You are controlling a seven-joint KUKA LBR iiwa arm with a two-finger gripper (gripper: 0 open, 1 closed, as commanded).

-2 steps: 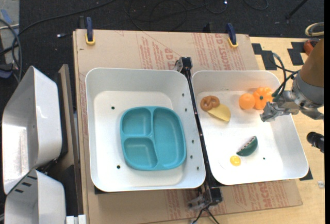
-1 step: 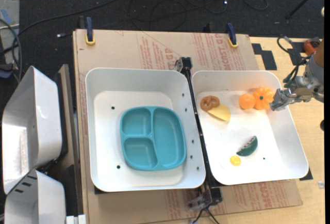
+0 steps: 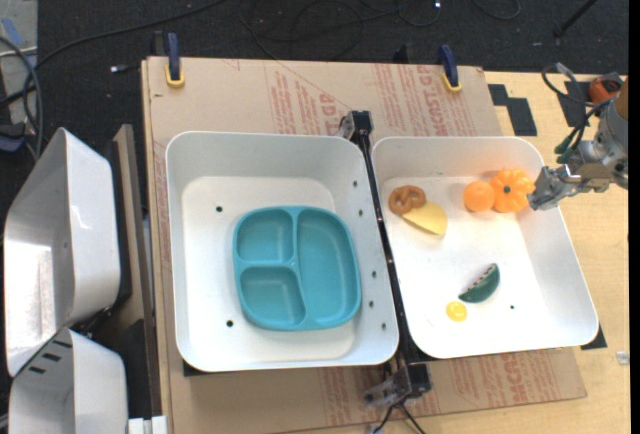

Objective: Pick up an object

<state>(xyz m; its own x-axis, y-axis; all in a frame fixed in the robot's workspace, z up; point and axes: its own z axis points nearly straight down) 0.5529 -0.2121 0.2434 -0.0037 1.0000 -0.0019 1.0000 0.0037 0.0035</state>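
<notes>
In the right bin (image 3: 560,252) lie a brown pretzel (image 3: 407,198), a yellow cheese wedge (image 3: 429,219), an orange ball (image 3: 479,196), a small orange pumpkin (image 3: 512,189), a green watermelon slice (image 3: 480,284) and a small yellow piece (image 3: 456,312). My gripper (image 3: 548,190) hangs at the bin's right rim, just right of the pumpkin. Nothing shows between its fingers.
The left bin (image 3: 190,222) holds a teal divided plate (image 3: 297,267). A black clamp (image 3: 359,125) sits at the seam between the bins. White tubs (image 3: 55,252) stand off the bench at the left. Cables cross the dark floor behind.
</notes>
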